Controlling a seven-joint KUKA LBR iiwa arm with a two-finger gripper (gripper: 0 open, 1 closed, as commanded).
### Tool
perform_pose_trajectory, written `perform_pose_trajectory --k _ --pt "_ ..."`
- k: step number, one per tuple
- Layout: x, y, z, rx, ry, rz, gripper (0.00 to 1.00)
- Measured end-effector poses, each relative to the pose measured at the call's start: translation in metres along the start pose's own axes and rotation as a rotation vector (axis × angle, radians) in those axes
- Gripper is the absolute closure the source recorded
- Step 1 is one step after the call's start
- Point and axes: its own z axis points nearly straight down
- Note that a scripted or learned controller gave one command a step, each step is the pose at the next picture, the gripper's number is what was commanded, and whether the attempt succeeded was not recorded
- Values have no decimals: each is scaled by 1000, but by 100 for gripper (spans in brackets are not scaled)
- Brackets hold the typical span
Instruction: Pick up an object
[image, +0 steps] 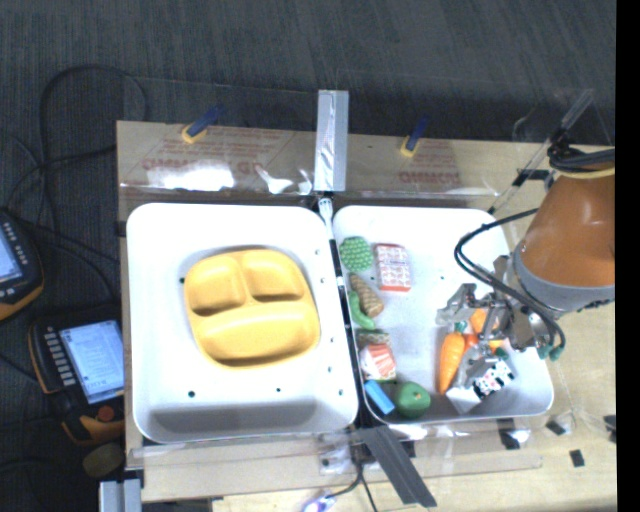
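Note:
My gripper (482, 332) hangs low over the right side of the right bin (425, 235), under the orange band of the arm. An orange carrot (450, 360) lies just left of it, and a black-and-white toy (490, 381) lies just below it. Along the bin's left side sit a green knobbly piece (355, 252), a red-and-white box (393, 267), a small cone (366, 297), a red-and-white wrapped item (377, 355), a blue block (380, 394) and a green round fruit (412, 398). Nothing is visibly held.
The left bin (150, 300) holds a yellow divided tray (253, 305). Black cables loop from the arm over the right bin's upper right. A metal divider strip (332, 130) stands at the back between the bins.

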Motion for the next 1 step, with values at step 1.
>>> perform_pose_trajectory --k 1 --pt "-35 -26 102 4 -13 -47 0"
